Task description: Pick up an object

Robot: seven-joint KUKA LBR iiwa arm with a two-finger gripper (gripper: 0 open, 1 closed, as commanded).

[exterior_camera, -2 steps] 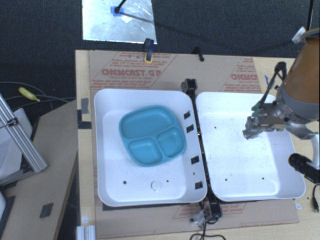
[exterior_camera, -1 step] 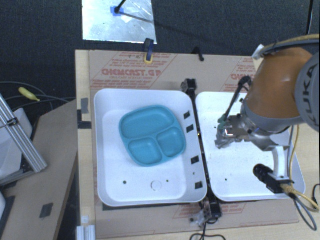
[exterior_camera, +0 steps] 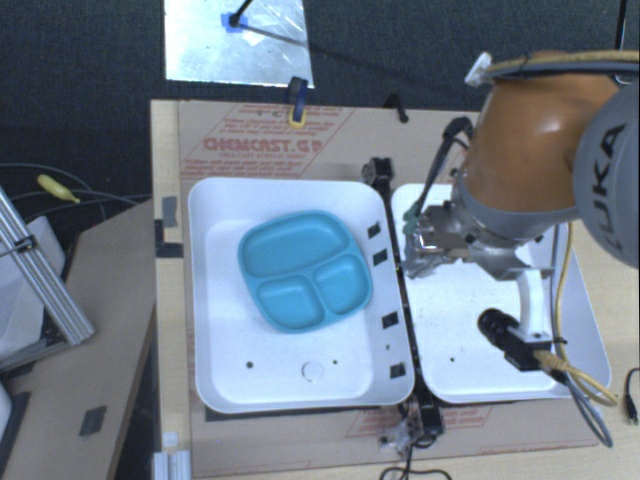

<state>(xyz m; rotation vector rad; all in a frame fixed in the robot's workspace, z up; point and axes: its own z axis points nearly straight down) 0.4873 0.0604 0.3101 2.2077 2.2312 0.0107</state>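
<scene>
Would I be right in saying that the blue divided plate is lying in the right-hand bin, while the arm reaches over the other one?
Not quite: the camera view shows the blue divided plate lying in the left bin. The arm reaches over the right bin.

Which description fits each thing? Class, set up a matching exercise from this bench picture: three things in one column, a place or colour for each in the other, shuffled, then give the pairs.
Things:
1. blue divided plate
2. orange band
3. yellow-handled clip

Descriptions:
A. on the arm, above the right bin
B. on the cardboard beyond the bins
C. lying in the left bin

Pairs: 1-C, 2-A, 3-B
</scene>
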